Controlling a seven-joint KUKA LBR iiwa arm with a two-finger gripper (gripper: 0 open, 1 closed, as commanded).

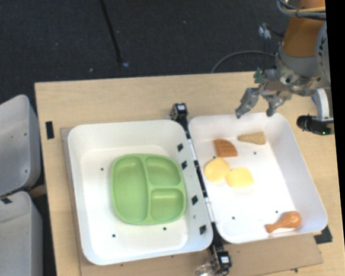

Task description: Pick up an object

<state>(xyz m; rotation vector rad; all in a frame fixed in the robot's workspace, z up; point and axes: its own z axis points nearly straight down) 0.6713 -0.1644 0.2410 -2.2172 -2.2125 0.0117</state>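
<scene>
My gripper (258, 105) hangs over the far edge of the right bin (294, 172), its two fingers spread apart with nothing between them. Just below it lies a tan cracker-like wedge (252, 138). A brown slice (225, 147) sits to the wedge's left. Two yellow round pieces lie mid-bin, one (216, 169) on the left and another (239, 177) touching it on the right. An orange drumstick (284, 222) rests near the bin's front right corner.
The left bin (90, 230) holds a green divided plate (147, 188). A ridge with black clips (195, 180) separates the bins. Grey chairs (7, 153) stand off the bench's left side. A cable (237, 56) loops on the bench behind the right bin.
</scene>
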